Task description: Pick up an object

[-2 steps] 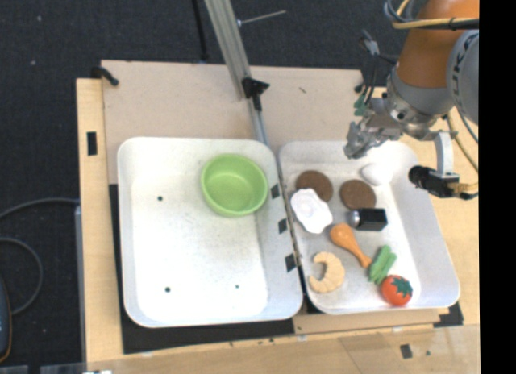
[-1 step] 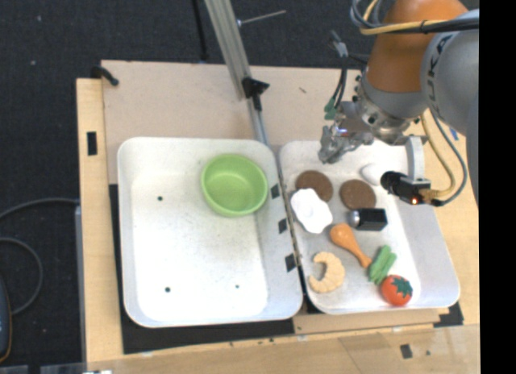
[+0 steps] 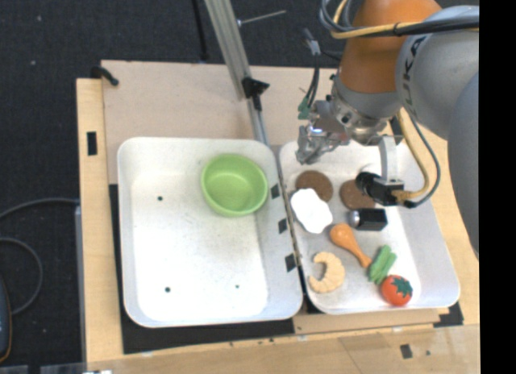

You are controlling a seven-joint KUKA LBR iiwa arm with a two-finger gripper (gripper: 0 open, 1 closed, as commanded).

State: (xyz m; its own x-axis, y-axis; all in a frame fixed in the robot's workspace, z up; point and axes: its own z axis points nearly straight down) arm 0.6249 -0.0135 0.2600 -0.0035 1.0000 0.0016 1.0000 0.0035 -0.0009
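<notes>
In the right bin [image 3: 435, 284], under our claw [image 3: 310, 148] whose state we cannot tell, the brown disc [image 3: 313, 183] looks stiff, light; grip its edges.

Brown disc [image 3: 313, 183], white lump [image 3: 310, 209], croissant [image 3: 327, 272], drumstick [image 3: 349, 241], tomato [image 3: 396, 289] in right bin [image 3: 439, 272]

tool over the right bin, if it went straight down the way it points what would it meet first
Probably the bare floor at the back of the right bin, just behind the brown disc. The tool hangs there, though depth is hard to judge.
</notes>
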